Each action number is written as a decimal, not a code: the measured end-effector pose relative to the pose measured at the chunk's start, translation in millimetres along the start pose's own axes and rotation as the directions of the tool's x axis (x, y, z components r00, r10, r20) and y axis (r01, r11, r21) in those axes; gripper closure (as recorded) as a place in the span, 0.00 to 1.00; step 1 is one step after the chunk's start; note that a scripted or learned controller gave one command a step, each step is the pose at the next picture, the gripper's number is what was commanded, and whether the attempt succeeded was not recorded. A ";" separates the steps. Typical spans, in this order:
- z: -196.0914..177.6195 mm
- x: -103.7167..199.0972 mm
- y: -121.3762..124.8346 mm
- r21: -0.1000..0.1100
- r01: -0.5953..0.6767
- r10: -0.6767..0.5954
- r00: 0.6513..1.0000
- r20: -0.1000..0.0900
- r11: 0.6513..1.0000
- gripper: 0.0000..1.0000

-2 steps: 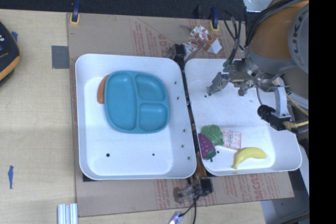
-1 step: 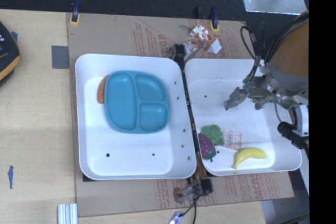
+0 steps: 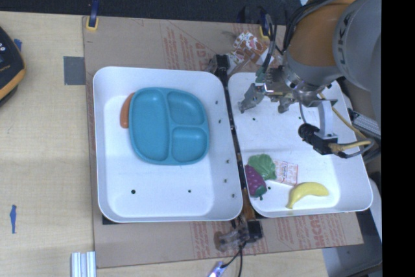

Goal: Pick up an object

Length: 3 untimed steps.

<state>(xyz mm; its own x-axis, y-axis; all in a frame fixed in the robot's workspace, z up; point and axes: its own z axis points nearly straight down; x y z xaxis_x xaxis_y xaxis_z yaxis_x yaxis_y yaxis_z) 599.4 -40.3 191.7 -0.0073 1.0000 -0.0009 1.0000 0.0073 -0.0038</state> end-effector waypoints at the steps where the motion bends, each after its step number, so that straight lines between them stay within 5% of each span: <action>1: -13.1 27.8 -95.8 0.002 -0.003 0.003 1.000 0.000 1.000 0.00; 2: -3.8 -13.4 -29.0 -0.001 -0.007 0.007 1.000 0.000 1.000 0.00; 3: 65.3 -62.8 -7.8 0.001 -0.003 0.003 1.000 0.001 1.000 0.00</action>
